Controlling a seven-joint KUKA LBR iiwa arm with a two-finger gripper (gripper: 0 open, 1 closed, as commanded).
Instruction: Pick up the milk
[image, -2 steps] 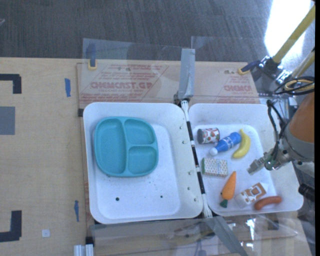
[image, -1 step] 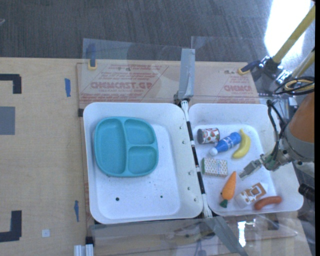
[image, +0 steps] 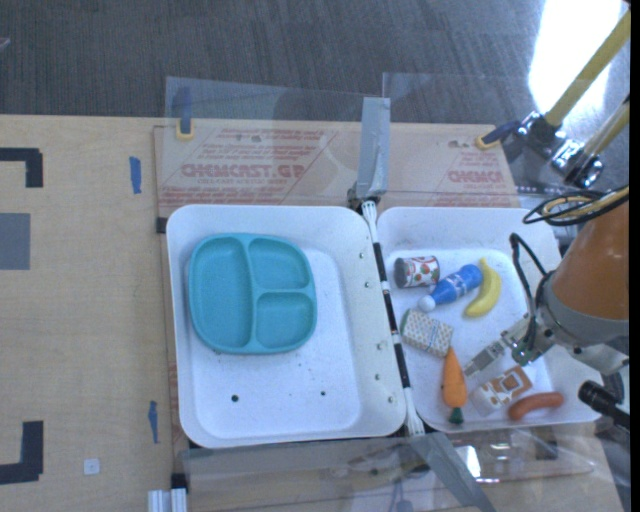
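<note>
The arm (image: 590, 290) is cut off at the right edge, over the right bin (image: 395, 225). Its gripper (image: 497, 355) hangs above the milk (image: 503, 388) near the sausage (image: 535, 404), fingers spread, grasping nothing.

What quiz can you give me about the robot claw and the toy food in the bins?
1. True or false: the teal plate lies in the left bin.
2. How many compartments does the plate have? A) two B) three C) five
3. Fill in: the claw hovers close to the milk carton, over the ___ bin.

Key: 1 true. 2 B. 3 right, so it is the right bin.
</note>
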